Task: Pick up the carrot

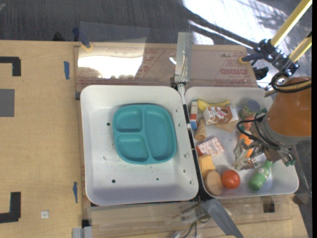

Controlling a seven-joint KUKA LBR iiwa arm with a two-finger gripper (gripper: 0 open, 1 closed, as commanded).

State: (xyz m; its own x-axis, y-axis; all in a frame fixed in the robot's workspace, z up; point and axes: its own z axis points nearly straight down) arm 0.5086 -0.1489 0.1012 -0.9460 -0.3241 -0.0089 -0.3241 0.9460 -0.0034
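A teal three-compartment plastic tray (145,133) is sitting in the left shallow white bin (94,148), well to the left of the pincer (246,155). In the right shallow white bin (290,182), the grey arm with its orange band (292,114) is reaching down among cluttered toy food. The small orange carrot (245,139) is lying right at the pincer, partly hidden by its metal parts. Whether the pincer is spread or pressed together cannot be told. A round red tomato (230,179) is resting just below-left of the pincer, a green bottle-shaped toy (260,177) just below-right.
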